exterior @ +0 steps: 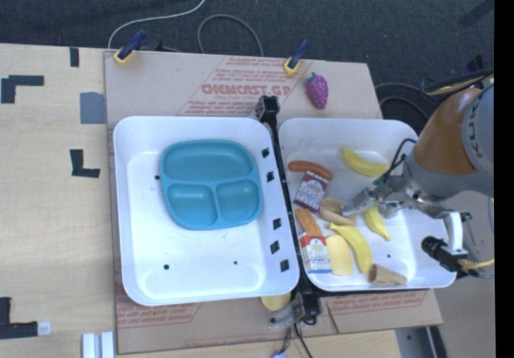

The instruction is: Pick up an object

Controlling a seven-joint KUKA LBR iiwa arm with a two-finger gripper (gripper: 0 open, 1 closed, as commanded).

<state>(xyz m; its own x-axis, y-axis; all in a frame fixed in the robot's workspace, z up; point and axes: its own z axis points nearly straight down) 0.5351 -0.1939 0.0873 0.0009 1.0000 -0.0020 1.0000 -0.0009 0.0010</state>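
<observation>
Right bin contains three bananas (yellow, curved), one hot dog, one carton. Left bin: one blue tray. Gripper sits low among them; grasp state cannot be determined.

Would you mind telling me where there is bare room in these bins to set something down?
The left bin has bare floor all around the blue tray, widest along its near edge. The right bin is crowded at its middle and near-left, where toy food clusters by the gripper; its far edge beyond the banana is bare.
</observation>
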